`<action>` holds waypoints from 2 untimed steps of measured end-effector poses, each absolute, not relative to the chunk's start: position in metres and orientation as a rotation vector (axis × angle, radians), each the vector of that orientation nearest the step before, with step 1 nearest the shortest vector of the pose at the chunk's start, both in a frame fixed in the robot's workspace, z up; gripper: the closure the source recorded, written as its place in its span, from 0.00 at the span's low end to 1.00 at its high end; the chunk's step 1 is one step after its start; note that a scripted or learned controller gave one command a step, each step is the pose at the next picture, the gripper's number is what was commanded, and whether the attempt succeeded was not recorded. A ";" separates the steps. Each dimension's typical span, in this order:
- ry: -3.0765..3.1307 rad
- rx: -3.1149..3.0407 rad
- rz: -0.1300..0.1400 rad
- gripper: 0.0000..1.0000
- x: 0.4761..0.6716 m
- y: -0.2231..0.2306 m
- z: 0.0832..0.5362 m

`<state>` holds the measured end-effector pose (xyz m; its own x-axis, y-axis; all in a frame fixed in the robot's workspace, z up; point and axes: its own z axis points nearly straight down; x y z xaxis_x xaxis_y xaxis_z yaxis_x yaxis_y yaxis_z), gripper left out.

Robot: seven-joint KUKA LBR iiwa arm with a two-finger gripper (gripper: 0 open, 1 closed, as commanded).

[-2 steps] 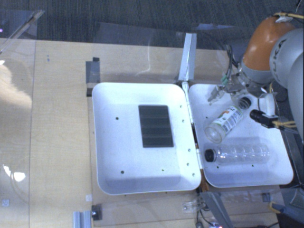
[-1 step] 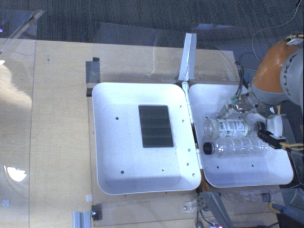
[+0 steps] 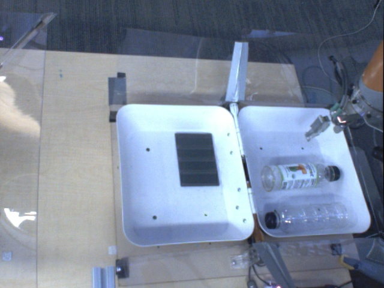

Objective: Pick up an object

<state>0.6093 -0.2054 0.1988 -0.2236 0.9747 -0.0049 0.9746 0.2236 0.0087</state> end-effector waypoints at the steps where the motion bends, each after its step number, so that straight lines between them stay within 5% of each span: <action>1: 2.635 1.698 0.005 0.00 0.489 -0.183 0.092; 2: 2.562 1.794 0.012 0.00 0.547 -0.154 0.090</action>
